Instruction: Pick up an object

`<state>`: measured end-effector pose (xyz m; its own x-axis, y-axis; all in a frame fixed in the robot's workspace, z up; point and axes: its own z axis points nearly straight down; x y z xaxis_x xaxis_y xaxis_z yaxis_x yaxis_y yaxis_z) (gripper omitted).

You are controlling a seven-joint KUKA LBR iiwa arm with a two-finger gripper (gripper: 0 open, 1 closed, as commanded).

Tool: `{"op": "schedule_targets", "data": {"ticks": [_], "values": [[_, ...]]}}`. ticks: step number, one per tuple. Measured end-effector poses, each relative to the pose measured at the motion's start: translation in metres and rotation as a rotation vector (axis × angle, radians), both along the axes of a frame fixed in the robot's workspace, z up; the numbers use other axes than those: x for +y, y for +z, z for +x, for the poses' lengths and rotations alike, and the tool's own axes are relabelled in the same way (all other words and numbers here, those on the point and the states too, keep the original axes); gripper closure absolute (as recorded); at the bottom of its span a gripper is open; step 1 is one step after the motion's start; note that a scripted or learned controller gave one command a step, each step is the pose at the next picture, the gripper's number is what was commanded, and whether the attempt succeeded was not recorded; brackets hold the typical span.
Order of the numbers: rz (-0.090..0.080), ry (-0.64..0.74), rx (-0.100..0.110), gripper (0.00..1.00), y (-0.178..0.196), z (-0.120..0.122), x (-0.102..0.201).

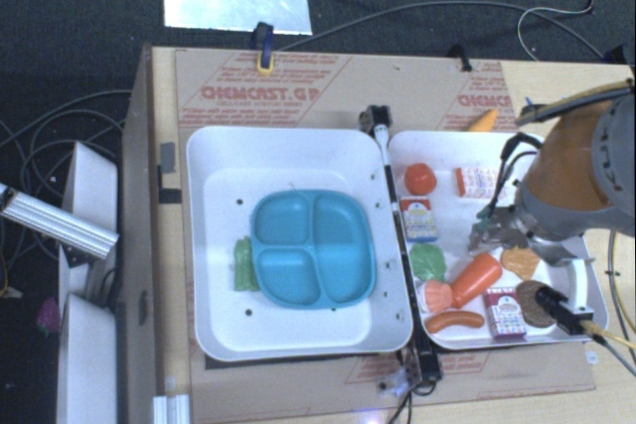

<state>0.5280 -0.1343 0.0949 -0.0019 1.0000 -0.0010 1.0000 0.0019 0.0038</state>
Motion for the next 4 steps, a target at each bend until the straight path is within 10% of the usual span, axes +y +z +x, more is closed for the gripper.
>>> {"op": "schedule_targets", "data": {"ticks": [1,2,3,4], "values": [[-0.001,-0.001,-0.001,1.0,0.111,-0.034,-0.015],[0.001,0.002,0.002,1.0,0.095,-0.041,0.053],[0.001,0.001,0.002,0.0,0.095,-0.041,0.052],[0.0,-0.001,0.002,0.0,-0.007,-0.006,0.027]]}}
